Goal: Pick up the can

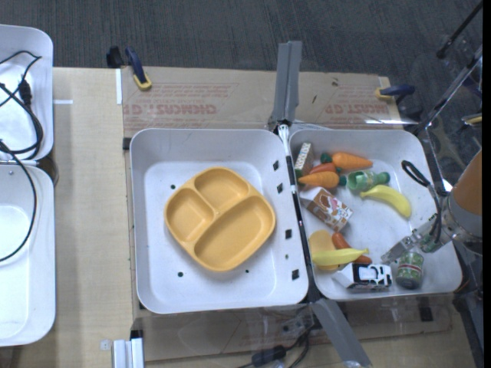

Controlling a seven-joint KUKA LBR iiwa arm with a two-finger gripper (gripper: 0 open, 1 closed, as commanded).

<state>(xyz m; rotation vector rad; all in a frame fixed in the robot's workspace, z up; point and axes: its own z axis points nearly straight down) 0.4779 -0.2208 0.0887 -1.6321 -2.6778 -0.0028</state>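
Observation:
The can (409, 270) is small, with a greenish label, and stands in the front right corner of the right bin (453, 278). My gripper (415, 244) hangs just above and behind the can, very close to its top. The grey arm with its orange band (469, 194) reaches in over the bin's right wall. Nothing shows as held in the gripper.
Left of the can lie a black-and-white carton (369, 277), a banana (338, 257) and a small box (330, 209). Further back are carrots (337, 178), a green bottle (367, 179) and another banana (388, 199). The left bin holds a yellow divided plate (220, 218).

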